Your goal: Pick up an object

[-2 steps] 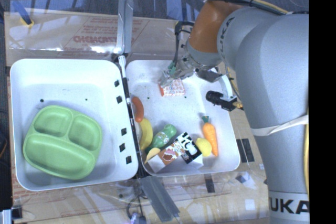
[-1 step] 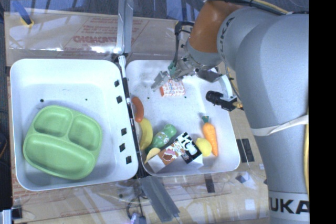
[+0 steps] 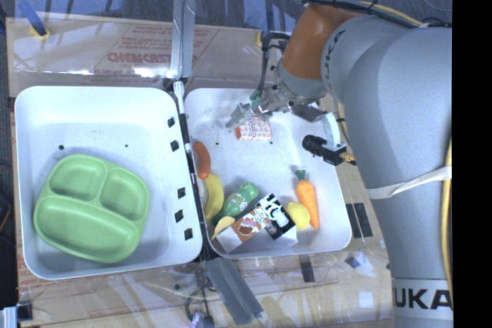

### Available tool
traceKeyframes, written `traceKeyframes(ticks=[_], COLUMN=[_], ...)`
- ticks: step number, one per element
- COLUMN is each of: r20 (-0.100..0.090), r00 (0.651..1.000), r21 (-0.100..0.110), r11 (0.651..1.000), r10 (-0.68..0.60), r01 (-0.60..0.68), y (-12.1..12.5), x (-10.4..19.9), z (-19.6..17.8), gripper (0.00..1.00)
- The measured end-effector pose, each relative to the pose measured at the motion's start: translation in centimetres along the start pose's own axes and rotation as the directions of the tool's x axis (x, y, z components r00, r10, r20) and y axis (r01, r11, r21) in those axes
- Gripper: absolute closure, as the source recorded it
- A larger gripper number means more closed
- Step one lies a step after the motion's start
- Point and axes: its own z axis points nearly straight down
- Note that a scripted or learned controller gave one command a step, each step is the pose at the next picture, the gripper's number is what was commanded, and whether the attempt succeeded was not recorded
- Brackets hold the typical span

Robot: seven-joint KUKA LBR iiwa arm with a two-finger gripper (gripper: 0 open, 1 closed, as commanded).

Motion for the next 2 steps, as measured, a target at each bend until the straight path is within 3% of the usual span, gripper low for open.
traceKeyframes(ticks=[1,2], r20=[0.002,0.001], r00=[1.000,0.998], r21=[0.001,-0.007], r11=[1.000,0.998], r10=[-0.007,0.055], r01=[0.007,-0.055], y=[0.2,-3.0], x=[0.0,-0.8], z=[-0.9,-0.3], gripper=[1.00,1.00])
